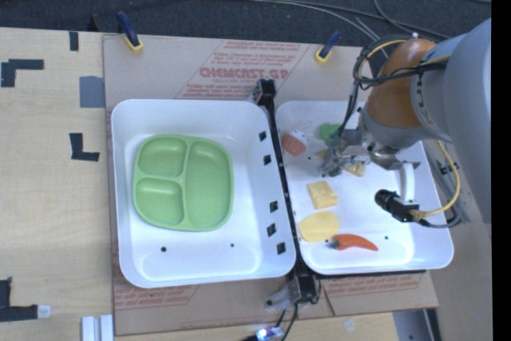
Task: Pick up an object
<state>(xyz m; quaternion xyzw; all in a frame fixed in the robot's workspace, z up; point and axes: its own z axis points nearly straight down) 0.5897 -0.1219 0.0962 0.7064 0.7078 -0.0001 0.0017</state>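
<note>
Down in the right bin (431,255), the gripper (339,160) hangs low; whether it grasps anything I cannot tell. Nearest lies the cheese (322,194), just below-left of it, with the red piece (294,144) to the gripper's left.

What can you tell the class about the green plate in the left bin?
The green plate is pale green, looks like plastic, and has rounded corners and three compartments: one large on the right, two smaller on the left. It lies flat, right side up, in the middle of the left bin. Nothing rests on it.
</note>
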